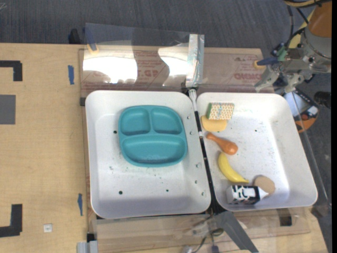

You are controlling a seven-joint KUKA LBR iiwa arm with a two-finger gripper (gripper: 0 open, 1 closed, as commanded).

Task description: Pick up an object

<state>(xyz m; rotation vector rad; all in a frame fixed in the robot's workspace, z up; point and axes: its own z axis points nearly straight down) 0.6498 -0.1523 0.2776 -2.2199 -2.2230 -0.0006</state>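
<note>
The right bin [287,141] holds several small items along its left side. A yellow and green dotted block [220,110] lies at the top, with a yellow wedge [213,124] just below it. Further down come an orange carrot-like toy [222,143] and a yellow banana [230,168]. A black and white object [245,194] and a tan egg-shaped piece [265,184] rest at the front. My gripper [276,85] hangs above the bin's far right corner, outside its rim, open with nothing between its fingers.
The left bin [100,167] bears a teal divided plate [152,136]. A clear plastic sheet with a shiny strip [194,59] stands behind the bins. Cables [303,4] and the arm's orange band [321,20] sit at the top right.
</note>
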